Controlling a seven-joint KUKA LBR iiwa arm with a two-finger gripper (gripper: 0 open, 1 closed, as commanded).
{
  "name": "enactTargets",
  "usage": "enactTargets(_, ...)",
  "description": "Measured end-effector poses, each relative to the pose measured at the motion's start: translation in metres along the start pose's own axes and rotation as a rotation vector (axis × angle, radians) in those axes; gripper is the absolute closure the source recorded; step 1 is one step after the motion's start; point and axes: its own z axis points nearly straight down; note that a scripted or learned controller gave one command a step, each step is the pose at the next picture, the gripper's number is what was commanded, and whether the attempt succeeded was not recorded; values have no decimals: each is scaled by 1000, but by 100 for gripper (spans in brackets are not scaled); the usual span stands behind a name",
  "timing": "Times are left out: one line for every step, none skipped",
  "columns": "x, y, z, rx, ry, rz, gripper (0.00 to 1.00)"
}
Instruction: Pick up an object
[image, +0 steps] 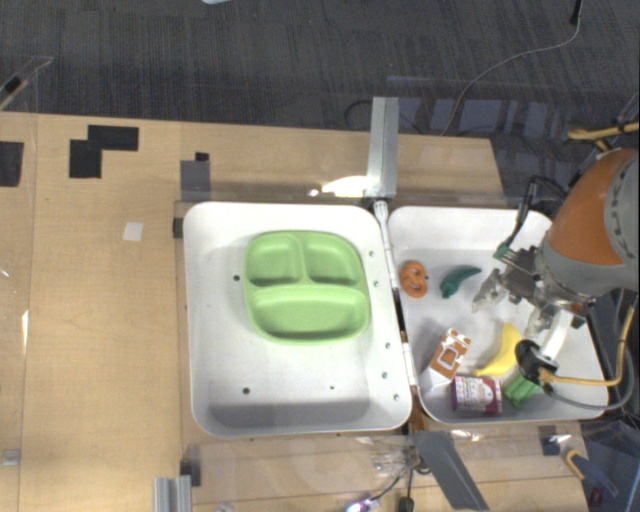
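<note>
So the grey arm with the orange band (600, 215) is reaching in over the right-hand shallow white bin (440, 235), and its claw (510, 285) is hanging just above the bin floor with nothing in it. Honestly I can't tell whether the claw is spread or pinched together, it's too small and cluttered from this angle. Everything pickable is sitting in that right bin, which is probably why the arm is parked there: one small orange pumpkin-looking ball (413, 279) near the bin's left wall, one dark green curved pepper-like toy (459, 280) just beside it, one yellow plastic banana (500, 350) toward the front, one orange-and-white little carton (451, 352) left of the banana, one maroon can with a pale label (476, 394) lying on its side at the front edge, and one bright green block (521, 389) beside the can. The left white bin (215, 330) is only carrying one light green divided plastic plate (305, 285). My guess is the pepper or banana is the nearest target.
</note>
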Motion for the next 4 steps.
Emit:
enactTargets(-15,8,14,1,-1,164,0)
enactTargets(16,63,10,0,-1,136,0)
enactTargets(18,74,5,-2,-1,-288,0)
enactTargets(-22,11,50,-11,3,-279,0)
